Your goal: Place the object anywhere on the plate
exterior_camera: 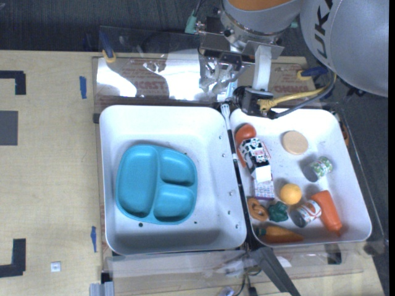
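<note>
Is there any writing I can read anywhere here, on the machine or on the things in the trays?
"UKA": large dark letters on the grey arm, cut off at the picture's top edge.
Black-and-white carton in the right tray: has print, too small to read.
Small white box below it: pinkish print, too blurred to read.
Can near the orange carrot: red and white label, not readable.
Blue plate: no writing.
</note>
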